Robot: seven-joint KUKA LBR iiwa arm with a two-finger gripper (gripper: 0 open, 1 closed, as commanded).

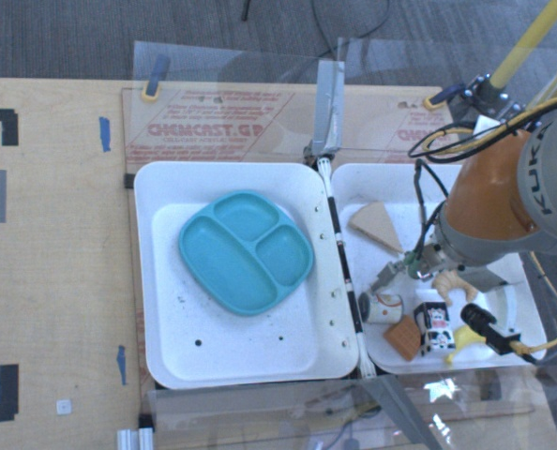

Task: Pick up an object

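Brown block lies at right bin front edge | small cylinder just left of it | tan wedge behind | gripper hovers above, grip state cannot be told | teal divided plate sits in left bin.

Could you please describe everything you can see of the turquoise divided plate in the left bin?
The turquoise divided plate looks like smooth plastic, a rounded shape with three compartments: one long section and two smaller ones, split by raised ridges. It holds nothing. It lies flat, turned at a slant, around the middle of the left bin, resting on the bin's floor, apart from its walls.
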